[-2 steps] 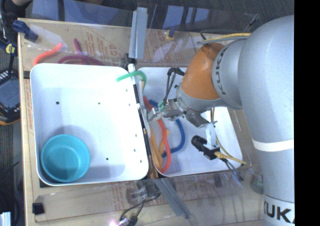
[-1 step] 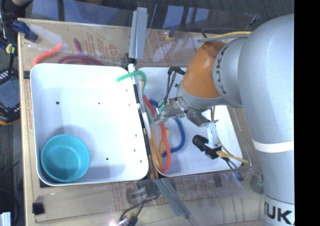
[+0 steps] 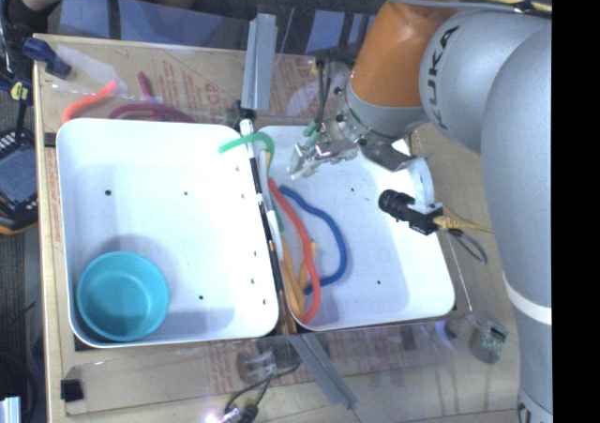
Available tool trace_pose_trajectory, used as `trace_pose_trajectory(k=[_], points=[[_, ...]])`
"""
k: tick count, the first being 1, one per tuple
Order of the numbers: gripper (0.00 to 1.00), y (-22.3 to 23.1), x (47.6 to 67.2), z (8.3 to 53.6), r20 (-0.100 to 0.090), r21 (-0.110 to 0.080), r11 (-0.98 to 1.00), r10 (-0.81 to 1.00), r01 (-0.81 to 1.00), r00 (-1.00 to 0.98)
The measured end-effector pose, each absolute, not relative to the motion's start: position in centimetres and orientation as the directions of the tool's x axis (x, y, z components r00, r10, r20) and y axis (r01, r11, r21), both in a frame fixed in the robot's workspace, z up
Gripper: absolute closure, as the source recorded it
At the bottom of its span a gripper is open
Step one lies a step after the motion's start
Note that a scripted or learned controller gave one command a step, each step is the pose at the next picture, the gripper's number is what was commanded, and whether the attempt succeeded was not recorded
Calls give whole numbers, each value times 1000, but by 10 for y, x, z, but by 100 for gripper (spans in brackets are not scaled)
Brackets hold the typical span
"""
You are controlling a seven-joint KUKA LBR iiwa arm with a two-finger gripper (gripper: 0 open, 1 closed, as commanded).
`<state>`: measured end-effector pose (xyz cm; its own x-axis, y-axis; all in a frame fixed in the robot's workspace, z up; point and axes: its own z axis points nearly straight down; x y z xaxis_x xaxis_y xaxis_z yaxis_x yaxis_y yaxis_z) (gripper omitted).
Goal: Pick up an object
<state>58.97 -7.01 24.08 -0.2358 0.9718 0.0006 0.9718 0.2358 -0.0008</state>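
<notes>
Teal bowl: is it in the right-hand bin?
No, the teal bowl sits in the near-left corner of the left bin, while the right bin holds the blue loop.

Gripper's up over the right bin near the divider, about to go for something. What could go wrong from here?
1. The blue cord, red cord and wooden sticks lie tangled, so a grab may drag several or slip off.
2. They lie close to the bin wall, where the gripper could hit.
3. The green piece drapes over the divider and may snag.
</notes>
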Motion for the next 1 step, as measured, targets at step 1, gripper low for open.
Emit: trace_pose_trajectory(k=[1], points=[[0,-70,590,241,1,-1,236,972,972,-236]])
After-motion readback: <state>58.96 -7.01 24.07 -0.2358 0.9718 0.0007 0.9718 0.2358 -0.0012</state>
